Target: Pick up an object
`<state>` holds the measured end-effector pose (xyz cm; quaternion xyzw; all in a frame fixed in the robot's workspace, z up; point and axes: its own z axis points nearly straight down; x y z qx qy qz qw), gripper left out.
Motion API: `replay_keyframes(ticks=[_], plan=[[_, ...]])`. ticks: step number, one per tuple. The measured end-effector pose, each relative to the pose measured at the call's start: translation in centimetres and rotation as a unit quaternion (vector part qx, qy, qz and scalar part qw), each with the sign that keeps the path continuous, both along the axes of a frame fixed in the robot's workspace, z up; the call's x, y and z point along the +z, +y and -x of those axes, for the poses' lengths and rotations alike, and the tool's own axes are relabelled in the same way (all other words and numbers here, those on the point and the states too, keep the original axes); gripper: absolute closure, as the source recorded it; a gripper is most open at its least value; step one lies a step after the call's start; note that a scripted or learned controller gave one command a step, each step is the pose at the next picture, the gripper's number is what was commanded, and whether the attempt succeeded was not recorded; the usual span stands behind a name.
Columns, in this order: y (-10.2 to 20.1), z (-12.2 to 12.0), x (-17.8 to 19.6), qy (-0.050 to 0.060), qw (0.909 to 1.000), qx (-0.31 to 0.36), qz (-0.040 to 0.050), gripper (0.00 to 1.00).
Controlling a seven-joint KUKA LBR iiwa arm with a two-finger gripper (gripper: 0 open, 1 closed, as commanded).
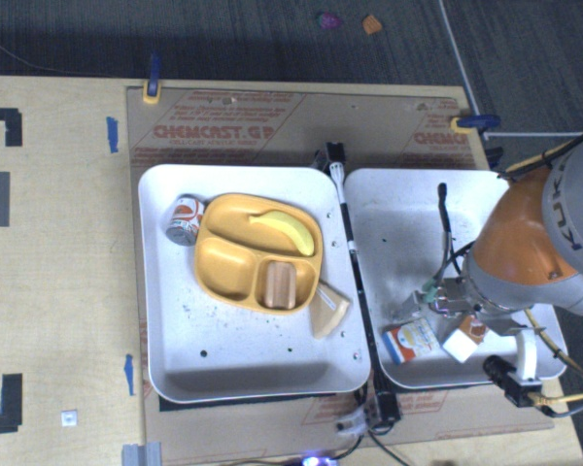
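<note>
Jaws' state cannot be told; yellow tray (235, 260) holds a banana (287, 228) in the left bin (175, 357).

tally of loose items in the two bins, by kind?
Divided yellow tray: 1
Banana: 1
Brown block: 1
Crushed can: 1
Tan wedge: 1
Small carton: 1
White block: 1
Total: 7. More may be hidden beneath the arm in the right bin.

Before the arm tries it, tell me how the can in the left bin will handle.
The can lies on its side against the yellow tray, so a push would probably roll it. It looks small and likely light; its rounded wall may slip between fingers.
</note>
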<state>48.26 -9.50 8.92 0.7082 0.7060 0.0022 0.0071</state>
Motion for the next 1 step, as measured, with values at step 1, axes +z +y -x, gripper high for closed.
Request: replay_keyframes(ticks=[1], plan=[[-0.13, 0.00, 0.02, 0.000, 1.0000, 0.001, -0.0014, 0.00]])
